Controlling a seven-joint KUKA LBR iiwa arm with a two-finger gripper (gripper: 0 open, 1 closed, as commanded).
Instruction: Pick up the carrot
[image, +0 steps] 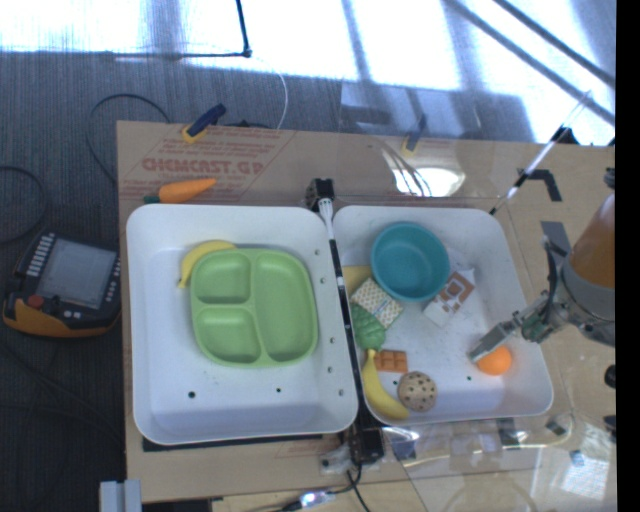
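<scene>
Carrot (186, 188): orange, slim and tapered, with a small green tip at its left end; it lies flat on the worktop (300, 160), outside both bins, just behind the back rim of the left bin (150, 300).
Gripper (492, 346): low over the front right part of the right bin (520, 290), well apart from the carrot, its dark fingers pointing left and downward.
Fingers: too small and dark to show whether they are spread or closed; cannot tell.
Orange ball (494, 361): round, just beside the finger tips and possibly touching them.
Left bin contents: a green divided plate (250, 305) with a banana (200, 255) tucked at its back left edge.
Right bin contents: a teal bowl (409, 260), a second banana (380, 390), a speckled tan ball (417, 391) and some small packets.
Handheld controller (62, 283): on the dark floor, left of the worktop.
</scene>
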